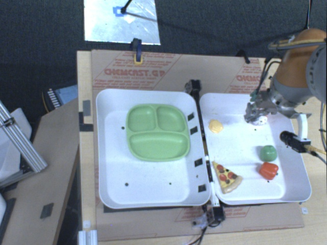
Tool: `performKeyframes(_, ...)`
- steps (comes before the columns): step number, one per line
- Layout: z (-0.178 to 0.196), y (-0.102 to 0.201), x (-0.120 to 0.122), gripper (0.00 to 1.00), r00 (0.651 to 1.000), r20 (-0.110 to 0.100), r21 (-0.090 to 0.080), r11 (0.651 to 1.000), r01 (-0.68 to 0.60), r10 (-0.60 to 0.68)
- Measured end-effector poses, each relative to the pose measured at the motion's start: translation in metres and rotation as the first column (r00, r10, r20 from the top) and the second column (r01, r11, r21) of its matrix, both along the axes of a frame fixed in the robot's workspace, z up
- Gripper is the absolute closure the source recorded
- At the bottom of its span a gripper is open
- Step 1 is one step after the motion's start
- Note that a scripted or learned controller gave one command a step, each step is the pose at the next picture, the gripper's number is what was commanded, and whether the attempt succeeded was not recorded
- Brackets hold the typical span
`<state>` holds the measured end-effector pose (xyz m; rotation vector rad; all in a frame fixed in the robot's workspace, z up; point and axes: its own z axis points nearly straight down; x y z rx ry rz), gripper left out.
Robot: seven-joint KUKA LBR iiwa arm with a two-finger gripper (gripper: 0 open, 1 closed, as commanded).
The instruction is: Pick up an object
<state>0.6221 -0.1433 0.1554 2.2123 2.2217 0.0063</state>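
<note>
Arm (299, 60) reaches in from the right; gripper (256, 117) low over the back part of the right bin (294, 195), near its far wall; nothing visible between the fingers, and from this slant I cannot tell whether the jaws stand apart or together.

Right bin holds four candidates: a small yellow piece (216, 126) toward the left side, near the divider; a green ball (268, 152) toward the right side; a red pepper (269, 171) just in front of the ball, close beside it, contact unclear; a pizza slice (227, 176) at the front left. Left bin (110, 188) holds a green divided plate (158, 132), lying flat, all compartments bare.

Judged step: approach or search, no grasp made; the gripper sits over bare bin floor, apart from every item. Nearest item appears to be the yellow piece, off to the gripper's left in view; ball and pepper lie nearer the front.

Next move calls for shifting sideways until the fingers straddle one chosen item, then descending and closing; the ball may roll away from a glancing touch; the flat pizza slice offers little to pinch.
</note>
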Motion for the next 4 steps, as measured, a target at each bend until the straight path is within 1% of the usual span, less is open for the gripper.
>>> performKeyframes(1, 0.059, 0.004, 0.011, 1.00, 1.000, 0.002, 0.000, 1.000, -0.001, 0.001)
performKeyframes(2, 0.105, 0.008, 0.017, 1.00, 1.000, -0.002, 0.001, 1.000, -0.001, 0.001)
performKeyframes(3, 0.104, 0.068, 0.009, 1.00, 1.000, -0.005, 0.003, 1.000, -0.003, 0.003)
performKeyframes(4, 0.086, 0.121, 0.003, 1.00, 1.000, -0.007, 0.003, 1.000, -0.005, 0.005)
